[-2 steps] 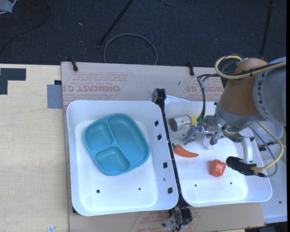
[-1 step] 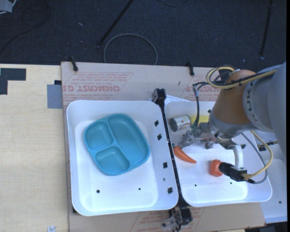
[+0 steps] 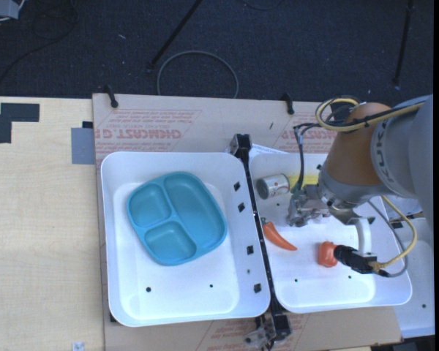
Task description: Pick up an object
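My gripper [image 3: 301, 212] hangs low over the right bin [image 3: 329, 291], near its middle left. An orange carrot-shaped piece [image 3: 279, 238] lies just below and left of the gripper, close to the divider. A silver can [image 3: 272, 186] lies on its side at the bin's back left, a little above the gripper, with a yellow object [image 3: 300, 181] partly hidden behind the wrist. A red-orange object [image 3: 326, 254] rests to the lower right of the gripper, beside a black cable end. Nothing is visibly held.
The left bin [image 3: 132, 298] holds a teal three-compartment plate [image 3: 176, 216]. A black divider [image 3: 253, 225] separates the bins. The grey arm with its orange band [image 3: 355, 148] and loose cables covers the right bin's back right. Bare floor lies along the right bin's front.
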`<state>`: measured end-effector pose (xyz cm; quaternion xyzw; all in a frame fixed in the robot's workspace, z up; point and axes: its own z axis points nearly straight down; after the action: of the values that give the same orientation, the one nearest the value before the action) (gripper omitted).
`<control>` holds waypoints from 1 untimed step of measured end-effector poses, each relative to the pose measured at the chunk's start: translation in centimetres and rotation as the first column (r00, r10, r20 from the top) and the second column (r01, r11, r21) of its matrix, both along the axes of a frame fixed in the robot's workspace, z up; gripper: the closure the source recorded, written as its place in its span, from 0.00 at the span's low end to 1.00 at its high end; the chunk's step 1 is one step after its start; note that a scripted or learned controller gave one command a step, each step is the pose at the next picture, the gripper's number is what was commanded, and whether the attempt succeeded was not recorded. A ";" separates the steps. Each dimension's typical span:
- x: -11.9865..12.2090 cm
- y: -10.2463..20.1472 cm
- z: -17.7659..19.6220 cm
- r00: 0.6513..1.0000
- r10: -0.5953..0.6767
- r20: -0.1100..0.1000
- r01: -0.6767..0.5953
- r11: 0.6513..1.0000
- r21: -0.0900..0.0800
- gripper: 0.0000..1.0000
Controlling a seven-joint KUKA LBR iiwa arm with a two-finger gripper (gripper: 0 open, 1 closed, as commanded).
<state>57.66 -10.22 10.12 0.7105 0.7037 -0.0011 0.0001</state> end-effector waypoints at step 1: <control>0.2 0.7 5.9 1.000 0.011 0.002 -0.011 1.000 0.002 1.00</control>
<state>57.88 -9.52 16.00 0.7068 0.7074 0.0004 0.0001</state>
